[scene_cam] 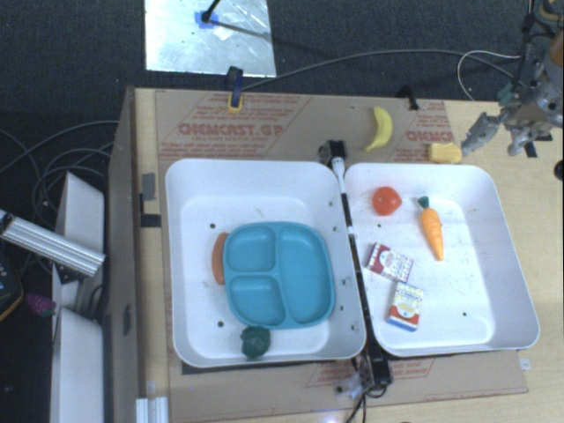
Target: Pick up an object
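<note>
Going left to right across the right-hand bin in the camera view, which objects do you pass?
Red-and-white packet → tomato → yellow-and-red carton → carrot. The packet and tomato sit nearly level across, so their order is close. The gripper is beyond the bin's far right corner.

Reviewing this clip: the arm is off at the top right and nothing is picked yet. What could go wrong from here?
1. The gripper sits outside the bins beside the yellow block; descending here could strike the right bin rim.
2. The two small cartons lie flat and close together, so a grasp may slip or nudge both.
3. The tomato is round and may roll away.
</note>
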